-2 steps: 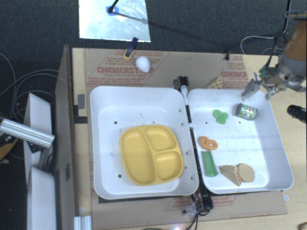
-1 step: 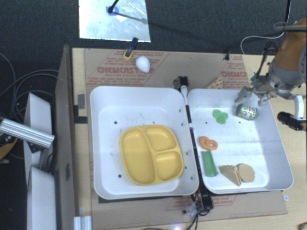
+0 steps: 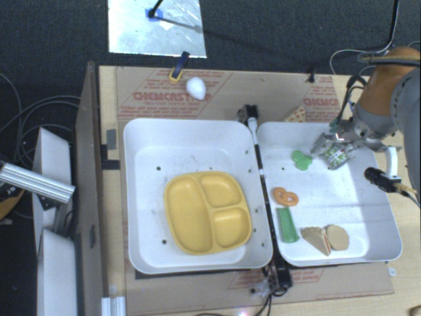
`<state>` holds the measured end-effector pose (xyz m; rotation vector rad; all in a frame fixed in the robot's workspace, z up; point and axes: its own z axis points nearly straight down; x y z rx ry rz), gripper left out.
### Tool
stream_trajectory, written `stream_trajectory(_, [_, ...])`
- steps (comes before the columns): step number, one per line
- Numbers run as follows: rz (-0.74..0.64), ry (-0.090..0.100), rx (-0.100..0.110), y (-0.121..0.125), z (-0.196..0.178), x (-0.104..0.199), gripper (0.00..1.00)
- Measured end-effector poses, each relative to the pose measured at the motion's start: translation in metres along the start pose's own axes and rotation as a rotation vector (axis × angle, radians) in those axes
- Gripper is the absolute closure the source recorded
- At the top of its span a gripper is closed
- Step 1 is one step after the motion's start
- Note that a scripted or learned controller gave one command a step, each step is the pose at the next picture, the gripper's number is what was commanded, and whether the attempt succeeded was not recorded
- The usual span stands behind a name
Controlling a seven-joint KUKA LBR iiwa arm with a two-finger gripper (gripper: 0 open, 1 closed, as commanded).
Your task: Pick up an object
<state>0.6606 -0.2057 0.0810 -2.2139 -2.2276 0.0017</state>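
Note:
In the right bin [image 3: 368, 242] lie several small objects: a light green piece [image 3: 302, 160] at the upper left, an orange ring-shaped pretzel [image 3: 285, 197], a dark green stick [image 3: 287, 224] and a tan sandwich piece [image 3: 327, 237] near the front. My gripper [image 3: 334, 151] hangs over the upper part of the right bin, just right of the light green piece. Nothing shows between its fingers.
The left bin [image 3: 148, 176] holds a yellow divided plate [image 3: 207, 210]. A black divider clip [image 3: 250, 116] sits between the bins at the back. A white egg-shaped object [image 3: 195, 87] and a blue-yellow tool [image 3: 178, 67] lie on the cardboard behind the bins.

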Motion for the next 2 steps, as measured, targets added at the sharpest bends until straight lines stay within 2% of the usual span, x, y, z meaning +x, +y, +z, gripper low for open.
stream_trajectory(1, [-0.002, -0.004, -0.007, 0.002, -0.015, -0.001, 1.0])
stream_trajectory(2, [-0.004, 0.001, -0.009, 0.011, -0.059, 0.059, 1.0])
